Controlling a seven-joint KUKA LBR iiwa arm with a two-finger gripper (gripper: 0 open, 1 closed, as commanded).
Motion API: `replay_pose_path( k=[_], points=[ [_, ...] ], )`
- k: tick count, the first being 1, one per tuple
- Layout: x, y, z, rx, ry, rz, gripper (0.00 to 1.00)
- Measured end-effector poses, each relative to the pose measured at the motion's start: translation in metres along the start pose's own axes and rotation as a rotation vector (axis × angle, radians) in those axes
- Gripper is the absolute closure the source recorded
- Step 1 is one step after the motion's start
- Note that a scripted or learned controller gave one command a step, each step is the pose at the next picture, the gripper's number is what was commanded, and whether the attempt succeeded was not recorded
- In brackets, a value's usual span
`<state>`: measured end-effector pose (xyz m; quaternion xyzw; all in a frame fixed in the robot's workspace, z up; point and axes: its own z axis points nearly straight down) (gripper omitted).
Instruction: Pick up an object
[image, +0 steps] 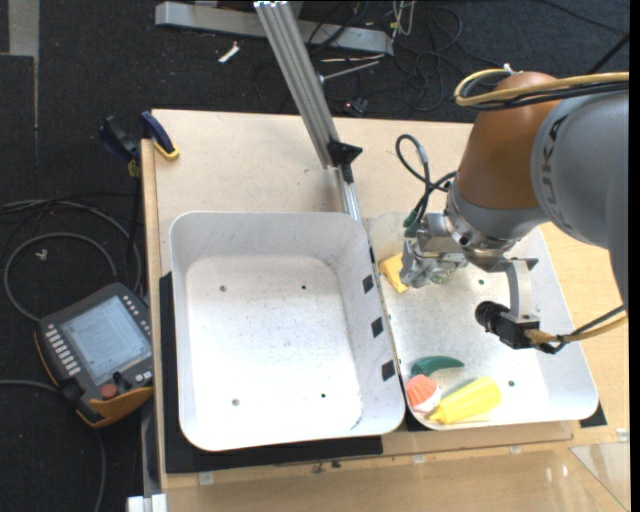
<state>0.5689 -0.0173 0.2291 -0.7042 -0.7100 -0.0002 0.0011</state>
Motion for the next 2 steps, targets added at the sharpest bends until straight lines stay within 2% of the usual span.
replay_pose_path(
  k=[1,2],
  points=[
    [0.048,0.010,-0.011,-0.003,0.000,0.000,1.00],
    [0.104,0.020,0.003,-0.002,-0.001,0.000,1.00]
  ],
)
